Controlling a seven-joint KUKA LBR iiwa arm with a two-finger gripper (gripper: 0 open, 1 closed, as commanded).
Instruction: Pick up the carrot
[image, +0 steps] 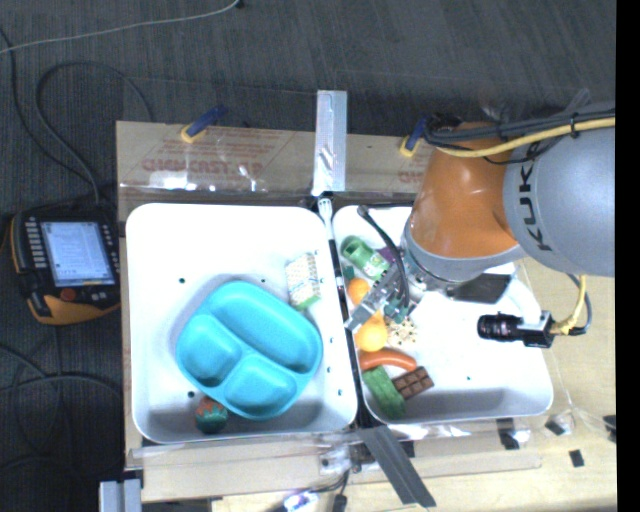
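Near edge, right bin (500, 400): one green piece (383, 388) beside one chocolate bar (412, 381). At 12 o'clock from them, carrot (385, 359) lies flat in bin, not lifted; pick not done. End effector (390, 300) low at carrot's 12 o'clock, just past one orange ball (371, 333); grip state cannot tell. Left bin (150, 300): one blue tray (250, 345). Bins: two.

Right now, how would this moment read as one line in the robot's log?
claw: over right bin | carrot: lying in bin, below claw | grasp: not yet
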